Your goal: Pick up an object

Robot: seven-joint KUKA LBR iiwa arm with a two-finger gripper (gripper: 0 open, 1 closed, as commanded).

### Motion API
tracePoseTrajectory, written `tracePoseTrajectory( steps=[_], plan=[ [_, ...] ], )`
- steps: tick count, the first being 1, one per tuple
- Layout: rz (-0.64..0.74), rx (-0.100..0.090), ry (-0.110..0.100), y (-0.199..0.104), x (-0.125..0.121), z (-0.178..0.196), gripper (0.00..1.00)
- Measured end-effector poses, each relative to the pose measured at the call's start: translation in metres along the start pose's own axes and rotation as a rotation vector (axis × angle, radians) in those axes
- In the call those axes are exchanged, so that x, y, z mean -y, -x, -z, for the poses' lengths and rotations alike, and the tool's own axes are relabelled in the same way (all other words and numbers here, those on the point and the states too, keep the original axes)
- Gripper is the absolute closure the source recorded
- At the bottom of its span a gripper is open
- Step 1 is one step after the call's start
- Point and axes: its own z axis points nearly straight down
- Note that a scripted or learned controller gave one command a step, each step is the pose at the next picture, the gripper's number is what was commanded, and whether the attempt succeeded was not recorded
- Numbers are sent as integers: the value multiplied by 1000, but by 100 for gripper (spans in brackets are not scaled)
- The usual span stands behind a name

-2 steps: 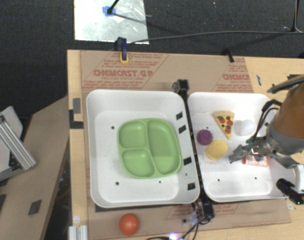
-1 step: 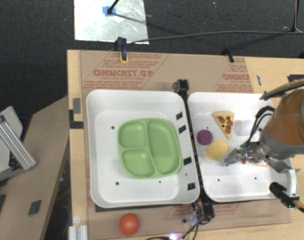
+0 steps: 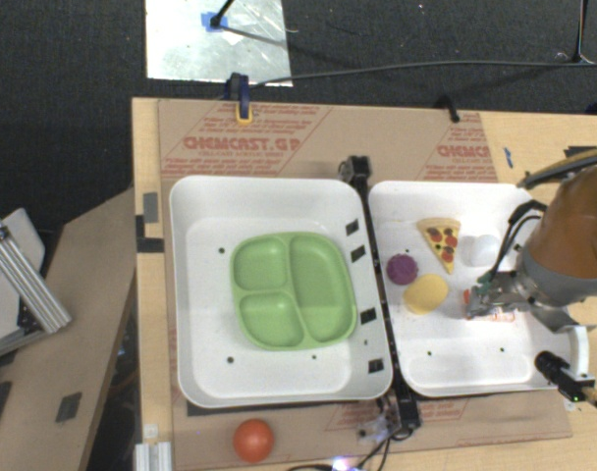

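Three small things lie in the right bin (image 3: 446, 376): a pizza slice (image 3: 441, 240), a purple ball (image 3: 402, 269) and a yellow lump (image 3: 426, 292). The gripper (image 3: 487, 300) is low over the bin floor, and I cannot tell how it is set. The lump is nearest, just to the gripper's left in the camera view, at about the same height in the picture, so I judge a short sideways move toward the divider would reach it

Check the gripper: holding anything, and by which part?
Cannot tell. The gripper sits low in the right bin, right of the yellow object; nothing visibly held.
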Motion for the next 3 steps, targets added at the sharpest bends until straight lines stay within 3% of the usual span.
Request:
tracePoseTrajectory(
  steps=[1,2,3],
  plan=[
    [6,-10,-12,-2,5,60,100],
    [7,-8,-10,0,-3,123,100],
    [7,-9,-12,1,-5,161,100]
  ],
)
